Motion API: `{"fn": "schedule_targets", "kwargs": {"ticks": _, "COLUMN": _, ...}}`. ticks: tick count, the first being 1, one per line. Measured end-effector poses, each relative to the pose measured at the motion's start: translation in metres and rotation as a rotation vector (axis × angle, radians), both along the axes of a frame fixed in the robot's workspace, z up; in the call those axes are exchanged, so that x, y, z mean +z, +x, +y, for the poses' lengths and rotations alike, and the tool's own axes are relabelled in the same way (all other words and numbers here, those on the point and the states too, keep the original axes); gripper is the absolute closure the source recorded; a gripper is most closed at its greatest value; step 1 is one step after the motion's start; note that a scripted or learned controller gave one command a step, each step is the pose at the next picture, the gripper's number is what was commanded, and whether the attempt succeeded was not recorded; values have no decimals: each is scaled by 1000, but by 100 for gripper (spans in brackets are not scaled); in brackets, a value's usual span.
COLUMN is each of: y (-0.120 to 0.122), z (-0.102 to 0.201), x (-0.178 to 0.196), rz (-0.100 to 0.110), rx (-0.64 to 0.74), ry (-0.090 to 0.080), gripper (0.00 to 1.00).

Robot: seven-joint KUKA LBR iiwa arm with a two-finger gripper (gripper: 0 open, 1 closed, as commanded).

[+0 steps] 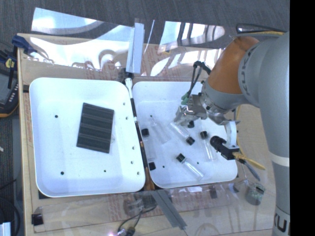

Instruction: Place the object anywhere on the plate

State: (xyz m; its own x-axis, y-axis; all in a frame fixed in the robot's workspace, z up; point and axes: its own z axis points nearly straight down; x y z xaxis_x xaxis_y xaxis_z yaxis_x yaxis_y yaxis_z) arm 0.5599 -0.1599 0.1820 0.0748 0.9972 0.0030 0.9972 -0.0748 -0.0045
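Your left bin touches the right bin; a metal strip stands behind its far right corner, a black device left of it.

Arm hides part of right bin.

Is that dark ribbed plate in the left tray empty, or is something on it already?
Empty. The plate shows its ribbed top bare, and the small black pieces lie in the right bin.
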Motion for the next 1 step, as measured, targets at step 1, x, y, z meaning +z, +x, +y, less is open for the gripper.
{"fn": "schedule_targets", "kwargs": {"ticks": 1, "y": 39, "z": 28, "x": 9, "rz": -4, "rx": 139, "ry": -3, "gripper": 100}}
